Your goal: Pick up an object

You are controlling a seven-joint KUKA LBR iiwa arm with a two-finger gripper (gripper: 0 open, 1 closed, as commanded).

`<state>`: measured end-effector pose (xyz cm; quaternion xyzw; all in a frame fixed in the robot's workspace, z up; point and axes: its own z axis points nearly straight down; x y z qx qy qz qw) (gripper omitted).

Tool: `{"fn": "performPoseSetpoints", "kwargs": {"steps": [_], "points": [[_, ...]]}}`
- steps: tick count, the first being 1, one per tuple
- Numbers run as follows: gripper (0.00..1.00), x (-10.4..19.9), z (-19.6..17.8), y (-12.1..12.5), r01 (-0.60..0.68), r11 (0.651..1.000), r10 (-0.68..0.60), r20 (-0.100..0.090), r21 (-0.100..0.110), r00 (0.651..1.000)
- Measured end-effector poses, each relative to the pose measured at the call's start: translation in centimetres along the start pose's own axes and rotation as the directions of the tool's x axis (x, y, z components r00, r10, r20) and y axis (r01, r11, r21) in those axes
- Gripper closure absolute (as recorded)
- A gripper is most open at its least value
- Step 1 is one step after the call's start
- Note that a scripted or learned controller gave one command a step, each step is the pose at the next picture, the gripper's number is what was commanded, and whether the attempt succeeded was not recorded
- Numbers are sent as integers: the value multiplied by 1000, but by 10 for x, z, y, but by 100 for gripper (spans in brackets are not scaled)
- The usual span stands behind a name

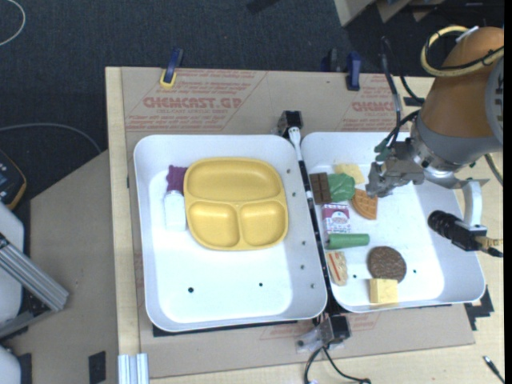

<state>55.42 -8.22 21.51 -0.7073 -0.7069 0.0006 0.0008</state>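
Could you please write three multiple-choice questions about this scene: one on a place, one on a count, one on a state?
1. Where is the yellow plastic divided tray?
A. left white bin
B. right white bin
C. on the cardboard outside the bins

2. How many compartments does this tray have?
A. two
B. three
C. five

3. How does the end effector stand?
A. above the right white bin, near the orange toy piece
B. above the left white bin
C. beyond the bench

Answers: 1 A, the tray lies in the left bin. 2 B, one long and two small hollows. 3 A, it hangs over the toy food.
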Motion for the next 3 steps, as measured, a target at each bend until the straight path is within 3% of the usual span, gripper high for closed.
{"fn": "performPoseSetpoints", "kwargs": {"steps": [1, 2, 3], "points": [[100, 3, -20, -6, 2, 1000, -2, 1, -6, 1000], [100, -4, -2, -9, -1, 1000, 1, 0, 2, 1000], [100, 6, -15, 6, 3, 1000, -3, 1, -7, 1000]]}}
